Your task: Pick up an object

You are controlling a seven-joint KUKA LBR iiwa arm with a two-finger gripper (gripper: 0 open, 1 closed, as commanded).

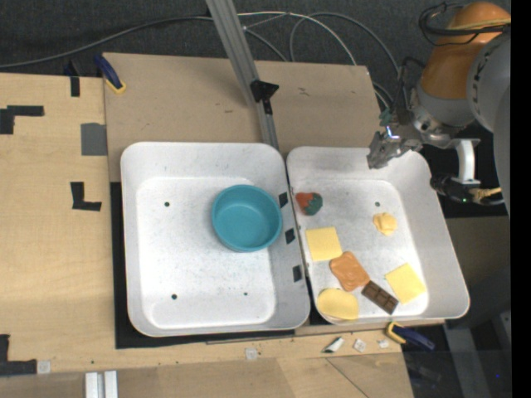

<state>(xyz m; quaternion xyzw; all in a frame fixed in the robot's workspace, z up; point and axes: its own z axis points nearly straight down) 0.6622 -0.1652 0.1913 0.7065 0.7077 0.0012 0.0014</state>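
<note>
Robot gripper (383, 152) over the right bin's (444, 247) far edge, grip state too small to tell, blue bowl (246, 217) in left bin (149, 222), arm cut off at right.

**No readable markings**

I looked over the whole view and found no text, label, brand, number or sign I could read. The two white bins (133, 222) carried only small dark dots, and the bench (50, 222) showed black tape patches that spelled nothing. The small white bits at the bench's front edge (347, 344) were too tiny to make out.
</note>
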